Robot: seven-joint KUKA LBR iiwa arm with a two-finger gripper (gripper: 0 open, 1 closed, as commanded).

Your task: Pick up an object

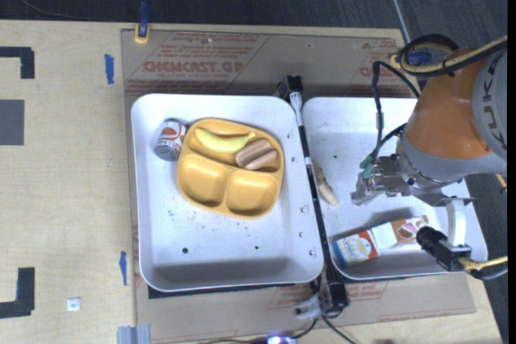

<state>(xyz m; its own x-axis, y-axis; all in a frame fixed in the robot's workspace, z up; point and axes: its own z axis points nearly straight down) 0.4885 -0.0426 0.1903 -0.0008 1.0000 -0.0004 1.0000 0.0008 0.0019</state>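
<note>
So the arm [455,121] came in from the right and hung over the right bin [343,118], its orange band sitting above the grey wrist. The gripper [372,183] was down near the middle of that bin, over bare white floor. From this angle I honestly couldn't tell how the tool was set, and nothing showed up in its grasp.

Things lying in the right bin: a small carton [379,242] with orange, white and blue print, flat on its side along the near edge, just below and a bit right of the gripper. It was close to the tool but apart from it. Over by the bin's left wall there was a pale, longish scrap [326,188], too small to make out.

The left bin [161,246] had a yellow divided tray [230,189] in its upper half, three compartments. The far compartment held a banana [219,139] and a brownish hot dog [257,155] sat just right of it, partly across the rim between compartments. A small can [168,138] lay on its side touching the tray's left edge.

Both bins sat side by side on a brown board [201,60] with printed lettering, blue tape bits on the bench around it.
</note>
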